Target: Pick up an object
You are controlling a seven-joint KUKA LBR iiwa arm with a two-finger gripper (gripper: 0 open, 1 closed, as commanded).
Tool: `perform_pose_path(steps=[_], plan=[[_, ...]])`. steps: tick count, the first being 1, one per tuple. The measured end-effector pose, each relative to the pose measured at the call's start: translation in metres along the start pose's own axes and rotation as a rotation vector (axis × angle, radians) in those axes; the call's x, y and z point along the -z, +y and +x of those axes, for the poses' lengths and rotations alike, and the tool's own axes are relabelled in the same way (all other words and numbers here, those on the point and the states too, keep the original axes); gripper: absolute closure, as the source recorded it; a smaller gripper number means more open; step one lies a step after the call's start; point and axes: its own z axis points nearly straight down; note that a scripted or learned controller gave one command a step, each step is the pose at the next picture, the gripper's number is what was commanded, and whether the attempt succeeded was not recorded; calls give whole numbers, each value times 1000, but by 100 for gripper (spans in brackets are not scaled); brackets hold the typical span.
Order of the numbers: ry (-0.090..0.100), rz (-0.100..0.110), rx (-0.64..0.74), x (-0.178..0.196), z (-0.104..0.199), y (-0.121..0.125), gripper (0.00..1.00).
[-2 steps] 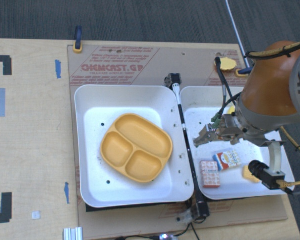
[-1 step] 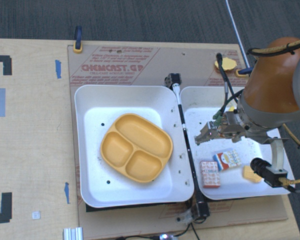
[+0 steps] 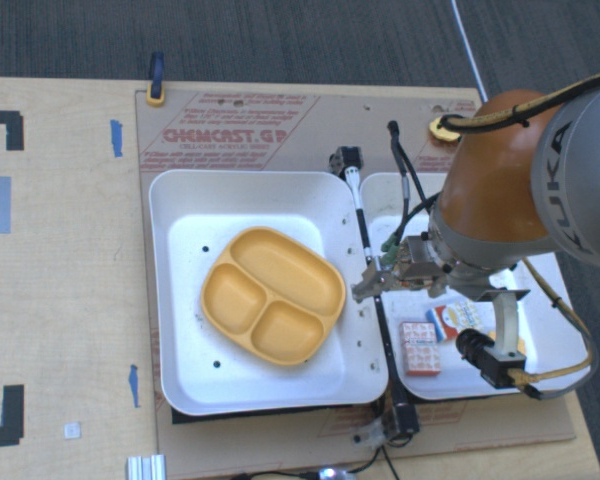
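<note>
With the claw (image 3: 412, 268) state impossible to tell, the small box (image 3: 420, 347) should be squarely centred before descent.

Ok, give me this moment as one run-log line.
arm: over right bin | hand: low at the bins' divider | yellow plate: left bin | small box: right bin, untouched

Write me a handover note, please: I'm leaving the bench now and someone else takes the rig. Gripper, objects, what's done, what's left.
Gripper: over the inner edge of the right bin, near the divider; finger state unreadable, nothing seen held.
Left bin: yellow divided plate, lying flat.
Right bin: small carton and a white packet beside it, both on the floor.
Done: no pick visible.
Left: grasp and lift one object.
</note>
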Motion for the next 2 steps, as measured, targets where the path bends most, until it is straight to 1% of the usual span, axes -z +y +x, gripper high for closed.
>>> perform_pose_path(steps=[1, 2], plan=[[-1, 2, -2, -28, -49, -1, 100], [-1, 2, -3, -51, -90, -1, 100]])
